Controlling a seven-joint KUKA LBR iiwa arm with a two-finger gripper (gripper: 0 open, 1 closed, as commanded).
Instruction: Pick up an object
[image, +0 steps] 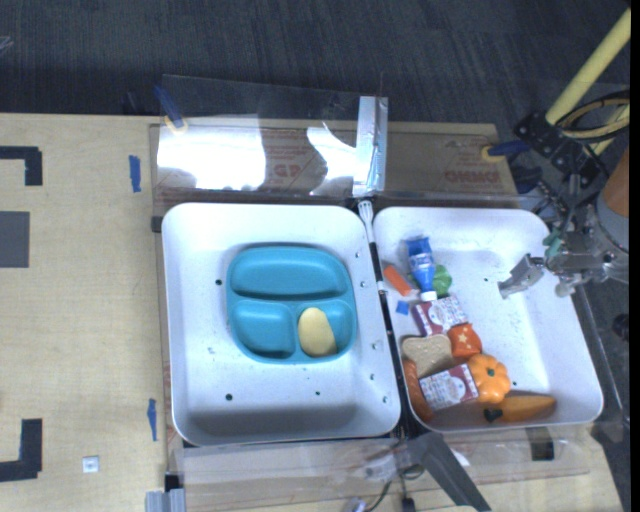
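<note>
My gripper (545, 272) hung over the right-hand shallow white bin (520, 225), near its right wall toward the far side, above bare white floor. Its two fingers stood apart, with nothing between them.

The things I might have picked lay heaped along the left and near side of that bin, well apart from my gripper. A blue and white tube with a white cap (422, 264) lay against the divider, with a small green piece (442, 281) just beside its cap and an orange stick (395, 279) on its left. Nearer the front sat a dark red and white packet (437, 315), a tan slice of toy bread (427, 353), a small red-orange block (464, 340), a second dark red carton (448, 386), a round orange toy pumpkin (489, 377) and an orange carrot-shaped piece (522, 406) against the near wall.

In the left-hand white bin (190, 310) lay a blue divided plastic tray (285, 290), with a pale yellow egg-shaped object (316, 331) in its near right compartment.
</note>
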